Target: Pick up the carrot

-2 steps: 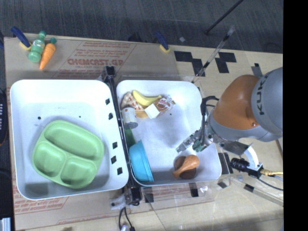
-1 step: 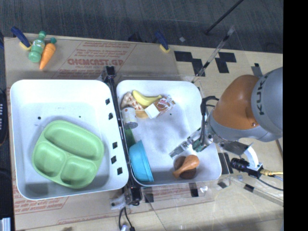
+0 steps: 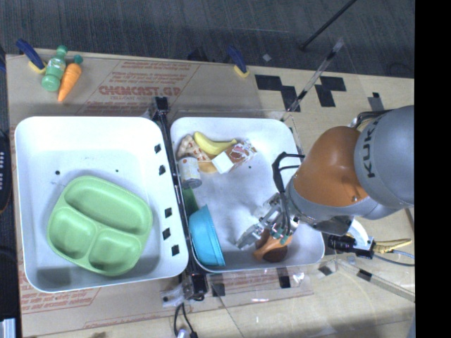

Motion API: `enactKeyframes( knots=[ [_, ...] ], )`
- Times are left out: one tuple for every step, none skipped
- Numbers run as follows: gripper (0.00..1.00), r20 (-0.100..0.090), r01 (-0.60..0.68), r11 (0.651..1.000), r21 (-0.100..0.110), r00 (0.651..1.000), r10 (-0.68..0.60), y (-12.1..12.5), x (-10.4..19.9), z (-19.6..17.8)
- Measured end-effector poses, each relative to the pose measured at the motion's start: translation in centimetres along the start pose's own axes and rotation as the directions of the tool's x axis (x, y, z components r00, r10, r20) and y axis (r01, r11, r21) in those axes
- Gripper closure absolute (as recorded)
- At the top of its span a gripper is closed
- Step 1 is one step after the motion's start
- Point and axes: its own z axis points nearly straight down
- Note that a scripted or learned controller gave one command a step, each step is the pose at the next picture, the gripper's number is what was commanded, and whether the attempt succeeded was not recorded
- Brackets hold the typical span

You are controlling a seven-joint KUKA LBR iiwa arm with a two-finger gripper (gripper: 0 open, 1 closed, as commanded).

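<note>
A small orange carrot (image 3: 68, 80) with a green top lies on the brown board beyond the left bin's far left corner, outside both bins. My gripper (image 3: 262, 232) is far from it, low in the right bin (image 3: 239, 189) near the front wall. An orange-brown object (image 3: 275, 248) sits right beside and partly under the gripper; I cannot make out what it is or whether the gripper holds it. The arm's orange band (image 3: 331, 171) hangs over the bin's right side.
A green bottle (image 3: 52, 73) lies against the carrot's left side. The right bin holds a banana (image 3: 211, 144), a wrapped snack (image 3: 240, 152), a can (image 3: 189, 172) and a blue bowl (image 3: 205, 239). A green divided plate (image 3: 99, 222) fills much of the left bin (image 3: 42, 139).
</note>
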Motion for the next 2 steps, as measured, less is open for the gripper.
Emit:
enactKeyframes(
  knots=[
    [1.00,0.000,0.011,1.000,0.002,1.000,-0.011,0.1,-0.1,-1.0],
    [1.00,0.011,0.385,0.923,0.001,0.923,-0.385,-0.6,-0.7,-13.3]
  ],
)
